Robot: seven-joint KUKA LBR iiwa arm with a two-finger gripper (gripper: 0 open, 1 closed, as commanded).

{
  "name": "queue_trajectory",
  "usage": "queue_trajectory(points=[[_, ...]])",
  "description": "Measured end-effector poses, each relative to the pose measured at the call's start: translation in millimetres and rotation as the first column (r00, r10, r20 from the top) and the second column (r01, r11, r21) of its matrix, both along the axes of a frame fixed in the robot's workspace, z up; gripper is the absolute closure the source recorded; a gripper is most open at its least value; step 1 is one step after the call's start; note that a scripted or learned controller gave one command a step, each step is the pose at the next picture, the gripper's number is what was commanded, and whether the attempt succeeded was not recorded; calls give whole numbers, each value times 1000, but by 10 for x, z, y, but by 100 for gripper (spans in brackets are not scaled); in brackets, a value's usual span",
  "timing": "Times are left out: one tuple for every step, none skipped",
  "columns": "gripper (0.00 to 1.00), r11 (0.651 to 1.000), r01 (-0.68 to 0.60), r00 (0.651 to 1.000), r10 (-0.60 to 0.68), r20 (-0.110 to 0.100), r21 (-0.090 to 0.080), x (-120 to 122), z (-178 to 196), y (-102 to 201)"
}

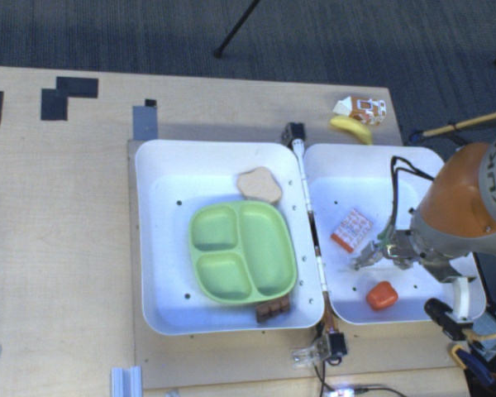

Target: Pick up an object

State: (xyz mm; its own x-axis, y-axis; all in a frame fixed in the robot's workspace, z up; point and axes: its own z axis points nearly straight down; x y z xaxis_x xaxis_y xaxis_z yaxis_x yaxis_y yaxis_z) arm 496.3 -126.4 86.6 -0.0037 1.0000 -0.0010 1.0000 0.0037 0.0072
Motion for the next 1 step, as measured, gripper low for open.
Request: queue_trajectory(points=[[100, 1000, -1, 1000, 1, 5, -1, 21, 114, -1]])
